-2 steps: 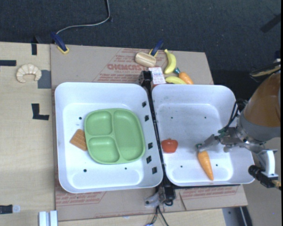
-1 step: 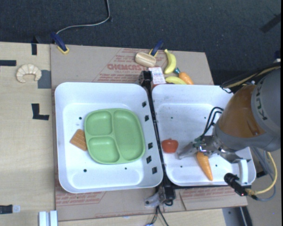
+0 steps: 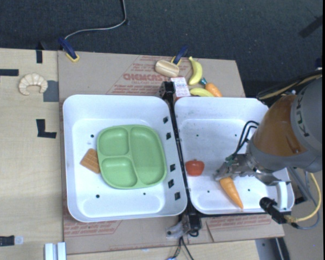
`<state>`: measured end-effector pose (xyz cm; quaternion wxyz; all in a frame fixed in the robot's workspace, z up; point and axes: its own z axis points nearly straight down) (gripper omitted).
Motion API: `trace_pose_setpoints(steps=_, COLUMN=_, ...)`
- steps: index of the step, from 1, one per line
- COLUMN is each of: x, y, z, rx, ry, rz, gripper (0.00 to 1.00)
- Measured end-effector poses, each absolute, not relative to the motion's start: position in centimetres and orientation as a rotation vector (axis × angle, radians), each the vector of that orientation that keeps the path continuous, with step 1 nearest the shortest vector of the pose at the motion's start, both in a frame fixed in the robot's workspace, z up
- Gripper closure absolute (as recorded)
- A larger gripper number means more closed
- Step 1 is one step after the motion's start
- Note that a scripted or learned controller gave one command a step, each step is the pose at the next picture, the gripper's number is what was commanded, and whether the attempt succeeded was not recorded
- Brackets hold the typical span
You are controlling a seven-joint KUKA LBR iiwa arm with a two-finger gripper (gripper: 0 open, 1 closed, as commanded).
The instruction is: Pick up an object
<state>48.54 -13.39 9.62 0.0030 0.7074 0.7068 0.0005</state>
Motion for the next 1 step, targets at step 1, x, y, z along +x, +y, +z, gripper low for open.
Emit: trace_pose_setpoints(steps=1, x=50.9, y=-5.24, z=18.41, rx=2.22, ry=2.224, rz=0.0, gripper=1.0)
